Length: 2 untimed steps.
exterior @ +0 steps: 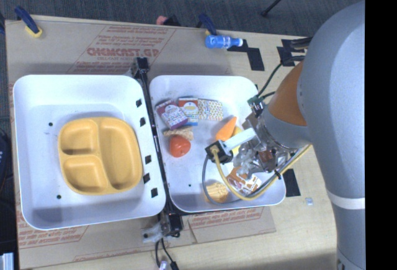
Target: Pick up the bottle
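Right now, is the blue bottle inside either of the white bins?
No, the blue bottle lies on the cardboard beyond the right bin, outside its far rim.

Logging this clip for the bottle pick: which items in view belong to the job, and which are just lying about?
Job:
- blue bottle, lying outside the bins
- gripper, low in the right bin

Lying about:
- yellow divided tray in the left bin
- red tomato
- orange carrot
- snack packets
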{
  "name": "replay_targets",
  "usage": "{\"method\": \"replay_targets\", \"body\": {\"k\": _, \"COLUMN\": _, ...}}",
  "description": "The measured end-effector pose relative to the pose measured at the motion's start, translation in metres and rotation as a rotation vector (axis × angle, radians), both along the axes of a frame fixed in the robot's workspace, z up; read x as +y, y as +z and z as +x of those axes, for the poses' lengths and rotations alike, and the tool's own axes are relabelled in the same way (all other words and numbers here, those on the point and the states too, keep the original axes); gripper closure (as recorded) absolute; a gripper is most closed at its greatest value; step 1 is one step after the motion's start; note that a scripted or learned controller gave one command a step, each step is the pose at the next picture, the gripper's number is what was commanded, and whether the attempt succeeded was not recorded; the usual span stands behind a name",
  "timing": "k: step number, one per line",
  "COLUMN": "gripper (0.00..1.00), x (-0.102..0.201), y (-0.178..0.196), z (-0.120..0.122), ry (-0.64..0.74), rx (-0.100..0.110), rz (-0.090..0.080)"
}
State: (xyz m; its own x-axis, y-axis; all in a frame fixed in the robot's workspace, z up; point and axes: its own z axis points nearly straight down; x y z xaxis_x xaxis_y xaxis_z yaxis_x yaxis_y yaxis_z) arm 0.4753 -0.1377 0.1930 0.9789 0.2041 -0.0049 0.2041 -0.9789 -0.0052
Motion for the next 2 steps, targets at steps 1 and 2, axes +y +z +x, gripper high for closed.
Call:
{"method": "replay_targets", "body": {"k": 1, "gripper": 1.0, "x": -0.013, "y": 0.056, "z": 0.001, "ry": 0.002, "rx": -0.002, "rz": 0.0}}
{"method": "replay_targets", "body": {"k": 2, "gripper": 1.0, "x": 0.034, "y": 0.071, "z": 0.001, "ry": 0.002, "rx": -0.002, "rz": 0.0}}
